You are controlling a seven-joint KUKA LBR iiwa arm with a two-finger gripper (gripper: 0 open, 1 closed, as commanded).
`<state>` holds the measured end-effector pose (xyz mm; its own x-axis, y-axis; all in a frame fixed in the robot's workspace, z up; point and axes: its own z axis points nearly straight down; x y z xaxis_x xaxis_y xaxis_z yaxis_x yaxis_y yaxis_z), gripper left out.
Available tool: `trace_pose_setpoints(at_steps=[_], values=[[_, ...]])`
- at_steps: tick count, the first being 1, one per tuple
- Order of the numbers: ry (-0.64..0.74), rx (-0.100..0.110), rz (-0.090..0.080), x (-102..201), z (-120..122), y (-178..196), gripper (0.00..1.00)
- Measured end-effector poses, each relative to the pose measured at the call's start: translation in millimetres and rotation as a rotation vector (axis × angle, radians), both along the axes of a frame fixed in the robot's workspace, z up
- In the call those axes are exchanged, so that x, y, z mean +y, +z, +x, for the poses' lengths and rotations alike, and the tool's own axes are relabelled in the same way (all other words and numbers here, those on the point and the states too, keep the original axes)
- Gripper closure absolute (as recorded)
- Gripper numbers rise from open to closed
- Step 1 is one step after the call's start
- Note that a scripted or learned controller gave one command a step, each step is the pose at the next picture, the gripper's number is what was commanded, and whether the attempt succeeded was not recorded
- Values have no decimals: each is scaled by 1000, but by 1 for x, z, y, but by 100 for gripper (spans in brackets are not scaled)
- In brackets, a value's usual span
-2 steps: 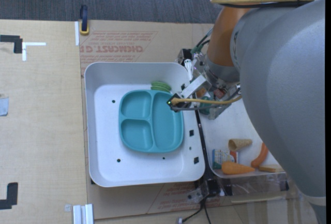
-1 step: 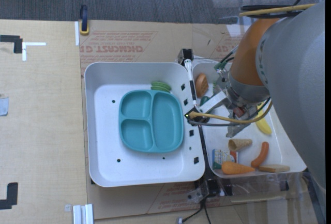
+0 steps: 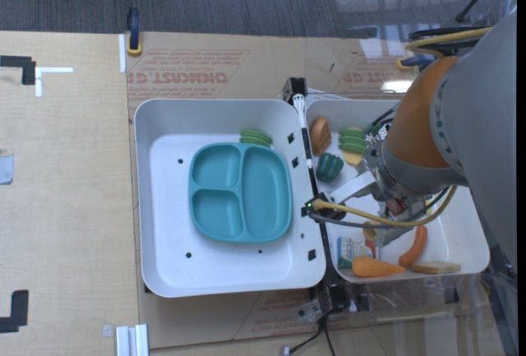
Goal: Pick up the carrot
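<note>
The carrot [image 3: 377,267], orange and tapered, lies on its side at the near edge of the right bin [image 3: 468,219]. My gripper [image 3: 388,203] hangs over the middle of that bin, under the orange band of the wrist, a little beyond the carrot and apart from it. The wrist and a looping yellow cable [image 3: 362,215] hide its tip, so how it stands is unclear. I see nothing held in it.
Around the carrot lie a reddish sausage [image 3: 416,246], a bread slice [image 3: 436,267] and a small carton [image 3: 353,250]. Further back sit a green pepper [image 3: 329,166], a brown roll [image 3: 320,133] and a green-yellow item [image 3: 353,140]. The left bin [image 3: 156,206] holds a teal divided plate [image 3: 241,191] and a green vegetable [image 3: 256,137].
</note>
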<state>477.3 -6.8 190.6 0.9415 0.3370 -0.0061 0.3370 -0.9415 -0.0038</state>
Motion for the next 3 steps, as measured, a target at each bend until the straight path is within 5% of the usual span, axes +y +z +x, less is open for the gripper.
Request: trace_pose_setpoints(at_steps=[1,2,3], values=[[-4,0,-2,-70,100,1,0],[-91,0,0,-126,101,-98,0],[-59,-4,1,-107,5,-99,0]])
